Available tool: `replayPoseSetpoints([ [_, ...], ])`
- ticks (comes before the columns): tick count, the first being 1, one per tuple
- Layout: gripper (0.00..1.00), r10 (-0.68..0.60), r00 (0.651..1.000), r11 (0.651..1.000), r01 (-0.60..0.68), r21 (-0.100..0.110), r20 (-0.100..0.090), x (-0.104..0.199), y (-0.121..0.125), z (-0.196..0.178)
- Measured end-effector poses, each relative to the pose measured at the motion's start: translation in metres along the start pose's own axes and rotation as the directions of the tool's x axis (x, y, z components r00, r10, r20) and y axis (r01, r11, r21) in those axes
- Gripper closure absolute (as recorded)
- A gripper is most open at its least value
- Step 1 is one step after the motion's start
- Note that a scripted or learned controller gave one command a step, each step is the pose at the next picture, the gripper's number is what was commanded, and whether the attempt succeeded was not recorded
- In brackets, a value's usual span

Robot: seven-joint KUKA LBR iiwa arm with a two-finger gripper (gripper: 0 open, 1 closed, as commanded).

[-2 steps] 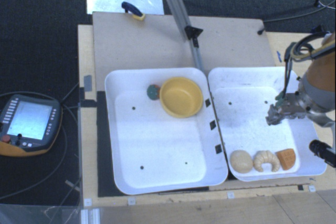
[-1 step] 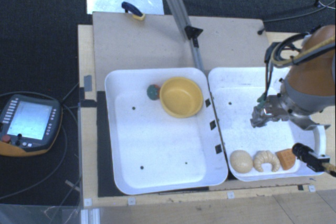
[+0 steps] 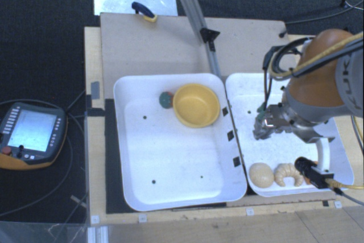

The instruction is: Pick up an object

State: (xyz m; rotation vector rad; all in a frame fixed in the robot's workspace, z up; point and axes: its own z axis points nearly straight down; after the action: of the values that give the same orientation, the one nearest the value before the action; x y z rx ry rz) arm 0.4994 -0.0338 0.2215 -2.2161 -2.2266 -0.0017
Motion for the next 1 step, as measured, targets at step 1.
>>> replayPoseSetpoints([
  [1, 1.00, -0.001, 1.000, 1.000, 0.001, 0.000, 0.000, 0.0549, 0.0087, 0.0006],
])
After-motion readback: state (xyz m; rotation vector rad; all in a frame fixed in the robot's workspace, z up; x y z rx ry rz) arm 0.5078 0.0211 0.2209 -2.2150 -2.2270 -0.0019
